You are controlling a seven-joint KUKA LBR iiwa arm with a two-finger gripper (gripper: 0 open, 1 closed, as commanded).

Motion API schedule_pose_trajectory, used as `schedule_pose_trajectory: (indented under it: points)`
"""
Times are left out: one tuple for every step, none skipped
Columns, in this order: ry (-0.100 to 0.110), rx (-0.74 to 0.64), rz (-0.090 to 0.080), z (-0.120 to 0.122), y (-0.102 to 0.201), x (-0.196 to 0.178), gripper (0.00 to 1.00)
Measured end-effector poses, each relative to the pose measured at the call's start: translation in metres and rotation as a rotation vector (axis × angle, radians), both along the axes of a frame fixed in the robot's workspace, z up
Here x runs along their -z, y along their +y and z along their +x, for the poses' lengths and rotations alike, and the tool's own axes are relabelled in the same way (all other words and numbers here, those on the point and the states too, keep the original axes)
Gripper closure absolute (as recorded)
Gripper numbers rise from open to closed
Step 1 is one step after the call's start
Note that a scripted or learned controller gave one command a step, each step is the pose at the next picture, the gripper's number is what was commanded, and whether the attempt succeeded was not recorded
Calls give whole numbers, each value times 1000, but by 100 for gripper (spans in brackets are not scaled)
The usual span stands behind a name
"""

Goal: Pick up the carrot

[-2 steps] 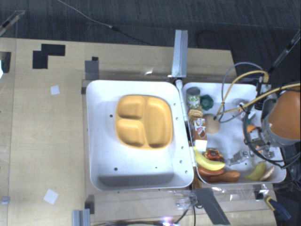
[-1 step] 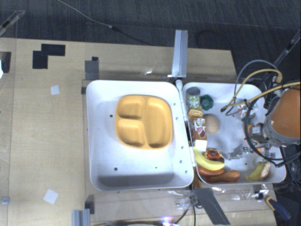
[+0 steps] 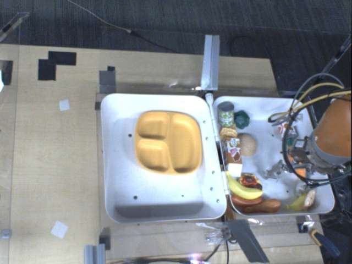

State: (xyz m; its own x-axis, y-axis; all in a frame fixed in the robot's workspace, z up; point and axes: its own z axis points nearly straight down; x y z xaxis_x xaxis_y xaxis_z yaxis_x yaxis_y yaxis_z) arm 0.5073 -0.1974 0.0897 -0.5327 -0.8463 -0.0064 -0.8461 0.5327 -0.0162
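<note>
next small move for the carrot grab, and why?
Probably a short straight descent, then close. The gripper hangs low in the right bin with an orange sliver, likely the carrot, right beside it. Cables hide the fingers, so a grasp cannot be confirmed. The banana lies well clear.

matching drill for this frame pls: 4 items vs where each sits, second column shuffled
Things:
1. yellow three-compartment plastic tray
2. yellow banana
3. dark green round lump
4. brown sausage-shaped piece

Places:
A. right bin, against the front wall, just in front of the banana
B. middle of the left bin
C. right bin, far left corner, beside a small can
D. right bin, near left corner, under a small red and black item

Pairs: 1-B, 2-D, 3-C, 4-A
</note>
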Motion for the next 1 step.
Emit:
schedule_pose_trajectory:
  points:
    - [-9,-4,-1,4,1,-13,100]
